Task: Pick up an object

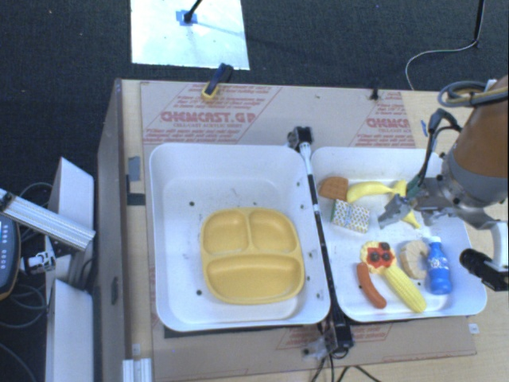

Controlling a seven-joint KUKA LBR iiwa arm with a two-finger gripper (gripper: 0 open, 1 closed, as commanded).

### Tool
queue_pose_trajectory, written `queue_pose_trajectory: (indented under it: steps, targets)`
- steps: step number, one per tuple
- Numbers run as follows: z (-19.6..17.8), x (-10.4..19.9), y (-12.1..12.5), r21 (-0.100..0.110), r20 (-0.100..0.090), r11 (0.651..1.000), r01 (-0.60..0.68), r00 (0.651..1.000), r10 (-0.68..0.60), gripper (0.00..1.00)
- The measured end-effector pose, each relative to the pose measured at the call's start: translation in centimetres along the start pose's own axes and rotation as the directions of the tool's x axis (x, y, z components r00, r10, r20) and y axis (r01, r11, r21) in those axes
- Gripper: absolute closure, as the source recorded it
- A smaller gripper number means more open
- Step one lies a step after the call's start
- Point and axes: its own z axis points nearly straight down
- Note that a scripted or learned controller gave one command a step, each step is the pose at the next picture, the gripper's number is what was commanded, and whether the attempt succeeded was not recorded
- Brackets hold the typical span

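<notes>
The right bin (469, 301) holds several toy foods. A yellow banana (370, 190) lies at its back, with a brown bread piece (334, 188) to its left and a patterned block (351, 216) just in front. Nearer the front lie a red and yellow pizza slice (377, 255), a red sausage (371, 286), a yellow corn cob (404, 287), a round tan biscuit (413, 258) and a blue bottle (437, 267). My gripper (400, 211) hangs low at the banana's right end, above the biscuit. Nothing is visibly held.
The left bin (171, 213) contains a yellow divided plate (251, 255). A black-and-white bar (310, 185) runs along the wall between the bins. The arm (477, 157) comes in over the right bin's right side.
</notes>
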Motion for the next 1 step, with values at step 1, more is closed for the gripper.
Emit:
queue_pose_trajectory:
  steps: [1]
  targets:
    - [13.84,0.60,-2.09,-0.007,0.002,1.000,-0.002,1.000,0.002,0.00]
